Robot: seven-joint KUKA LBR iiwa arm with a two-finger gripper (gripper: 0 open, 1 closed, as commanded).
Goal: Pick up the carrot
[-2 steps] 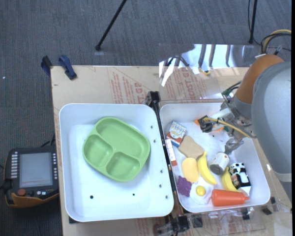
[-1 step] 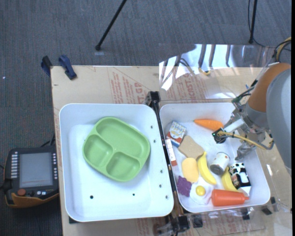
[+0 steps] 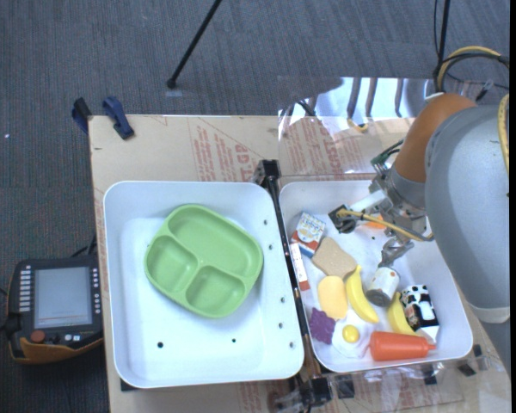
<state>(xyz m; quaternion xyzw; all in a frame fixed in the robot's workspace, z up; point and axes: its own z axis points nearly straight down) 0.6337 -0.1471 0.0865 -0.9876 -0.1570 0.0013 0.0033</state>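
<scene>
The carrot (image 3: pixel 400 346) lay at the near edge of the right bin (image 3: pixel 451 278), beside the egg (image 3: pixel 350 334). The end effector (image 3: pixel 348 219) hung far from it, fingers spread apart, holding nothing.

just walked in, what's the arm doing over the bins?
The arm is reaching into the right bin, its gripper low over the bin's far half, near the small carton. The carrot lies untouched at the bin's near edge, beside the fried egg and bananas. The left bin holds a green divided plate.
</scene>
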